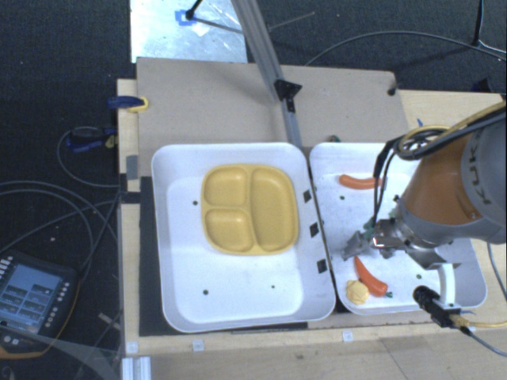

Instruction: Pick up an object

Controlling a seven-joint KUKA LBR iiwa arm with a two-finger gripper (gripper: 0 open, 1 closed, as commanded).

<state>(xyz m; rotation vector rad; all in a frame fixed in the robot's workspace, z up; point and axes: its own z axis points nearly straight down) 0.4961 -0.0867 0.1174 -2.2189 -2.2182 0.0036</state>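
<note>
The right bin [333, 161] holds an orange sausage-like piece [358, 182] near its far side, an orange carrot [371, 277] near its front edge, and a small yellow lump [357, 292] beside the carrot's near end. My gripper [362, 245] hangs over the right bin just above and left of the carrot's upper end. Its fingers [352, 251] look spread, with nothing between them. A yellow three-compartment plate [249, 208] lies in the left bin [178, 244].
The arm's grey and orange body covers the right part of the right bin. A metal pole [265, 46] slants up from the bench behind the bins. A blue and yellow clamp [129, 102] sits at the bench's far left corner.
</note>
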